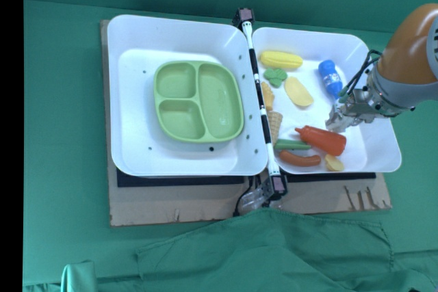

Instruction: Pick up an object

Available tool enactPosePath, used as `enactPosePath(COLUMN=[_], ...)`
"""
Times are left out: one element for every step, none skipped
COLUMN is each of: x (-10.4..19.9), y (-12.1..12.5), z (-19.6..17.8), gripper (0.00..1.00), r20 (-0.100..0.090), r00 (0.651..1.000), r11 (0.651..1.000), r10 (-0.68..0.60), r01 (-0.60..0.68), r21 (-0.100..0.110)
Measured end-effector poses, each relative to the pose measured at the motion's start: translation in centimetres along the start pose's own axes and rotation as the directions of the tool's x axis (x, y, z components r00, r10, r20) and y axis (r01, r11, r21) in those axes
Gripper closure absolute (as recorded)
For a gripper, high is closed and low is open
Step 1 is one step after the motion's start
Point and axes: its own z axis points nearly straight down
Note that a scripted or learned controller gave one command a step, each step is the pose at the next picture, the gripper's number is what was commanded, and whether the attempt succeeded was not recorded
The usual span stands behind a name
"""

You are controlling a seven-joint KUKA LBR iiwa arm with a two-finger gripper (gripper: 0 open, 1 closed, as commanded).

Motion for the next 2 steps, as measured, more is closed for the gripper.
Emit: enactPosePath(x=[-3.0, -2.9], y=[-2.2, -3.4], z=[1.1, 2.8], gripper=[1.0, 1.0], r20=[0.0, 0.004], r00=[1.0, 1.0], r11=[1.0, 1.0], r10=[-0.003, -0.007], r01=[0.003, 0.007], r21=[0.0, -0.02])
